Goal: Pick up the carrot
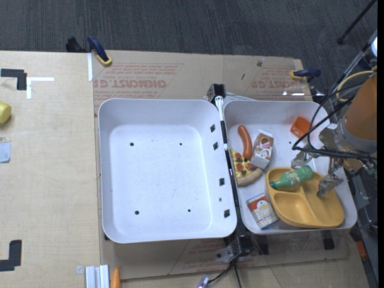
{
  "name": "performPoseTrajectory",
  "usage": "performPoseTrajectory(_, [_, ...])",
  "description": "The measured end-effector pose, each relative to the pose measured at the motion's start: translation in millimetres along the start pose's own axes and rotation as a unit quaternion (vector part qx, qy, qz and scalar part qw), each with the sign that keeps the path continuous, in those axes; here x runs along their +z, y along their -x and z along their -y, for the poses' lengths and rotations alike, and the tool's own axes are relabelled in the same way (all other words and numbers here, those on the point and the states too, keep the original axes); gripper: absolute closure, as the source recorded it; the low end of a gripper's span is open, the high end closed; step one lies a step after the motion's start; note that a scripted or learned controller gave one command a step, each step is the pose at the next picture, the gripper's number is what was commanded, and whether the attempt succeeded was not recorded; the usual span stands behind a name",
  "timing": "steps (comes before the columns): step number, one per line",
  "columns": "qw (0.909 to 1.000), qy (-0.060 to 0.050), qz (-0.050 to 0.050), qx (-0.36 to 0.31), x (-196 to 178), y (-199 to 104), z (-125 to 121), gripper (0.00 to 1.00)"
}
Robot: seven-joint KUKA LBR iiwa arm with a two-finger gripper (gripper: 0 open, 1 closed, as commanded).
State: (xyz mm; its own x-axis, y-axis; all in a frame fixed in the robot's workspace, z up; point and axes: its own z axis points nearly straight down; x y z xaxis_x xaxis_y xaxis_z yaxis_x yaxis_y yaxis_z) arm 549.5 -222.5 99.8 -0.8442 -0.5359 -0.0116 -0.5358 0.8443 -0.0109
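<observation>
White plastic makes up both shallow bins on the tan surface: the left bin fills the middle of the frame, and the right bin touches it at centre right. The grey arm with its orange band enters from the right edge and holds the tool low over the right bin, its two metal fingers spread wide and clamped on nothing. A green toy bottle lies just below the tool, across the rim of a yellow divided plate. The short bright-orange carrot (partly crossed by black cables) lies in the bin's upper right corner, above the tool and apart from it. A red-orange sausage, a pizza slice and a small carton lie along the bin's left side.
</observation>
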Motion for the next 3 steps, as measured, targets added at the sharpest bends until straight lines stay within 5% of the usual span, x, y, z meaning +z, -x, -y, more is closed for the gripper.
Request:
performPoseTrajectory(1, [1.0,-0.003,0.004,-0.002,-11,5,1,1.0])
performPoseTrajectory(2, [1.0,-0.003,0.004,-0.002,-11,5,1,0.0])
performPoseTrajectory(3, [0.9999,0.001,-0.001,-0.014,3,19,12,0.0])
